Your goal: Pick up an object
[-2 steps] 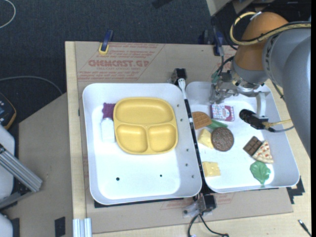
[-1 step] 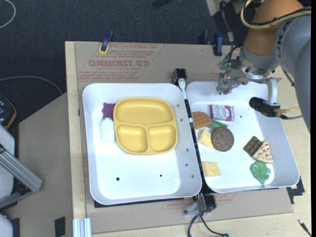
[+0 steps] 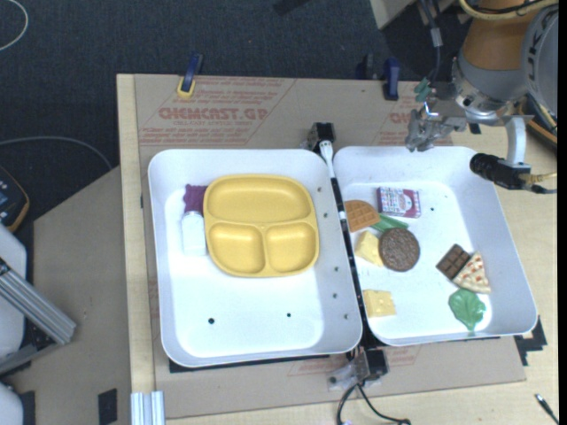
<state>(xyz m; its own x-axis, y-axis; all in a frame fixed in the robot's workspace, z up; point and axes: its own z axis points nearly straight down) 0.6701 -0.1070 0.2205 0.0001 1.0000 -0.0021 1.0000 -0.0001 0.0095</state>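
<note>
My gripper (image 3: 423, 137) hangs over the far rim of the right bin (image 3: 509, 237), near its back middle, with nothing seen between its fingers. Below it in the right bin lie a small red-and-white packet (image 3: 398, 202), a waffle piece (image 3: 360, 214), a brown round cookie (image 3: 400, 249), a yellow cheese wedge (image 3: 368, 249), a cheese slice (image 3: 380, 303), a chocolate square (image 3: 453, 260), a pizza slice (image 3: 475, 275) and a green leaf (image 3: 467, 308). The packet is the nearest item to the gripper.
The left bin (image 3: 177, 317) holds a yellow divided plate (image 3: 261, 222), with a purple item (image 3: 194, 197) and a white bottle (image 3: 192, 234) at its left side. Clamps sit on the cardboard base behind the bins.
</note>
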